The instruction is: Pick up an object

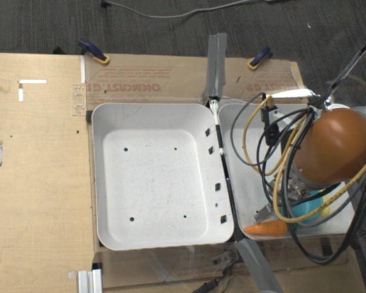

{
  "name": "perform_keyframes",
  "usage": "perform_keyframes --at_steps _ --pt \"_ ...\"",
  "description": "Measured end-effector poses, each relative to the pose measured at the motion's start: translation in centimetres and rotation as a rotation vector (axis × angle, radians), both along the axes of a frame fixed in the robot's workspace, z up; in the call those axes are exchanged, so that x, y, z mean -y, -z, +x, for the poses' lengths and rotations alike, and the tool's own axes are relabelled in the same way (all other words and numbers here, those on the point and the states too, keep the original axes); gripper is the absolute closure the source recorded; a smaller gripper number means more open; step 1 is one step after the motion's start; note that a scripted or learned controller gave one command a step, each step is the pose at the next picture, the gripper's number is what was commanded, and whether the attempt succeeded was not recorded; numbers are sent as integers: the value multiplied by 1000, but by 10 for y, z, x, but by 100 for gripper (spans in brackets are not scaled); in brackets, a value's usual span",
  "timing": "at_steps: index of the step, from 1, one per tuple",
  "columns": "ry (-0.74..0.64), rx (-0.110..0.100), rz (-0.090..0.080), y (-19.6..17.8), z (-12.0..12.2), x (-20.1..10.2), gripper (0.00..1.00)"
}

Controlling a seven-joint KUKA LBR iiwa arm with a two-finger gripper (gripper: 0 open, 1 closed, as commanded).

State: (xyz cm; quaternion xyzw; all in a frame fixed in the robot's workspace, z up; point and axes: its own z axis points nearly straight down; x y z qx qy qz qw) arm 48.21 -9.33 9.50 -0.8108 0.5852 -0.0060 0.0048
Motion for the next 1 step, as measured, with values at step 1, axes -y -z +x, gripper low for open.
perform_keyframes --at_steps 1 --pt "-38 -8 15 2 -1 69 0"
